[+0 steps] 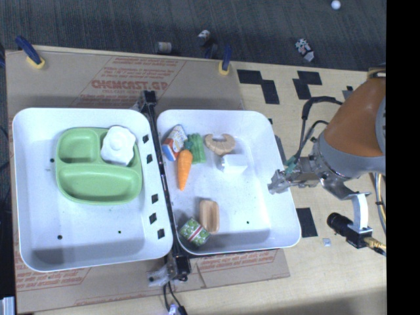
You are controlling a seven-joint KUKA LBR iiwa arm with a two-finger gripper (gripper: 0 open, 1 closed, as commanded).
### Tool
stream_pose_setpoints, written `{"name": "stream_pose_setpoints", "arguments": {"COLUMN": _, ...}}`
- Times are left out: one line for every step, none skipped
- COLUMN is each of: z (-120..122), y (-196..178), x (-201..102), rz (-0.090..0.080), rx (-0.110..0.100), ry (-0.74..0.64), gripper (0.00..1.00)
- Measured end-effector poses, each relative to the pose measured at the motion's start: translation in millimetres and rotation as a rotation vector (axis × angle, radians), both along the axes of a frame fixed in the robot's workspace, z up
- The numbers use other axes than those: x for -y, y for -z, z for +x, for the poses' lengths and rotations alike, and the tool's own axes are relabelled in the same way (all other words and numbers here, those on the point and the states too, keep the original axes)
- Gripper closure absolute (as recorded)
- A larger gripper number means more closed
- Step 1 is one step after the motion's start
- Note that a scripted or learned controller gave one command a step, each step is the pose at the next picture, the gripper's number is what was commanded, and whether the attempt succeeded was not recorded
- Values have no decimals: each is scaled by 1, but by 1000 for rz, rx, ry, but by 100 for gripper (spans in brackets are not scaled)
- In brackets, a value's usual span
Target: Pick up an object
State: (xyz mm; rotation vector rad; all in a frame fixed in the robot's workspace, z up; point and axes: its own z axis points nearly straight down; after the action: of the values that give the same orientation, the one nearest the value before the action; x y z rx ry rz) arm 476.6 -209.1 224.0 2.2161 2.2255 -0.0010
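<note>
— Trouble ahead? The gripper (279, 181) sits over the right bin's (259, 231) right rim; I can't tell its state.

— Could clip that rim, or slip off the smooth, tapered carrot (184, 167) left of center.

— Others?

— Hot dog (209, 214), rounded; green can (193, 231), glossy. All look plastic.

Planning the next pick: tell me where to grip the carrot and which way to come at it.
Grip the carrot across the thick orange part just below its green top, coming straight down from above. It lies flat in the right bin, pointing toward the near side, with bare floor on its right flank; the tip narrows too much for a sure hold.
</note>
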Motion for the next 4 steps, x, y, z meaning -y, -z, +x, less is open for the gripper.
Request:
{"name": "stream_pose_setpoints", "arguments": {"z": 0, "y": 7, "x": -16, "rz": 1, "rx": -2, "ry": -3, "gripper": 100}}
{"name": "stream_pose_setpoints", "arguments": {"z": 1, "y": -46, "x": 1, "rz": -1, "rx": 2, "ry": -2, "gripper": 100}}
{"name": "stream_pose_setpoints", "arguments": {"z": 1, "y": -36, "x": -84, "rz": 1, "rx": -1, "ry": -4, "gripper": 100}}
{"name": "stream_pose_setpoints", "arguments": {"z": 0, "y": -18, "x": -35, "rz": 1, "rx": -4, "ry": -3, "gripper": 100}}
